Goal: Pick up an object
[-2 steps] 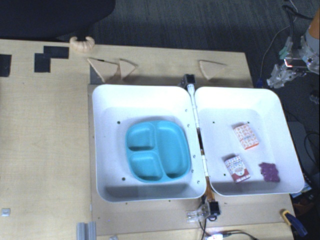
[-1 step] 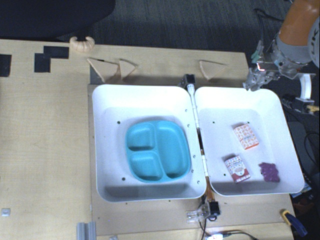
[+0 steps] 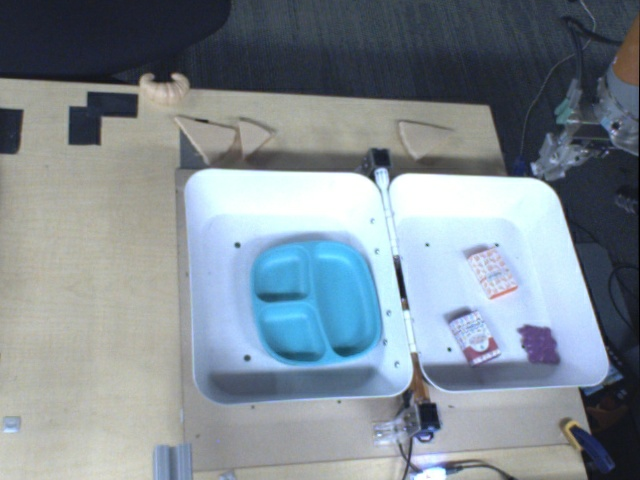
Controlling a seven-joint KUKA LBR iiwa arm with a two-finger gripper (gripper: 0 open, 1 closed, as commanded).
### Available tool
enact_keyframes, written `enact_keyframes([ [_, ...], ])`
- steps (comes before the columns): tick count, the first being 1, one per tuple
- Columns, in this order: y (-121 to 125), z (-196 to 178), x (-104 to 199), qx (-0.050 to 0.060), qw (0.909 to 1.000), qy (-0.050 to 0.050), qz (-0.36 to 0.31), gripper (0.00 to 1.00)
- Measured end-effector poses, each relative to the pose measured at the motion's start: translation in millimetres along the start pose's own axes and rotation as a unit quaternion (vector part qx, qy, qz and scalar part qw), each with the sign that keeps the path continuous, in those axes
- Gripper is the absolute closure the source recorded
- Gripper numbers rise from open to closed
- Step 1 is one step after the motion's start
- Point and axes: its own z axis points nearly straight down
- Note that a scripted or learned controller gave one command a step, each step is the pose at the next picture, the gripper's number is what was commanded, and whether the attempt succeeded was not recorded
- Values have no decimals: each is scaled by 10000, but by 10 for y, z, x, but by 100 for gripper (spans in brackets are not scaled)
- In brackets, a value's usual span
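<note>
The right bin (image 3: 450, 203) holds three small items. A red-and-white patterned carton (image 3: 492, 272) lies right of the bin's middle. A second red-and-white carton (image 3: 474, 336) sits nearer the front. A small purple lump (image 3: 540, 343) rests at the front right. My gripper (image 3: 562, 150) hangs at the view's right edge, beyond the right bin's far right corner and apart from every item. It holds nothing I can see.
A blue three-compartment plate (image 3: 316, 301) lies in the middle of the left bin (image 3: 215, 268). A black clamp (image 3: 378, 159) stands at the far end of the seam between the bins. Cables run over the dark floor on the right.
</note>
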Motion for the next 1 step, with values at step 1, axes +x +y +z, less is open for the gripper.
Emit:
enact_keyframes([
  [1,-434,72,439,13,10000,13,-15,100],
])
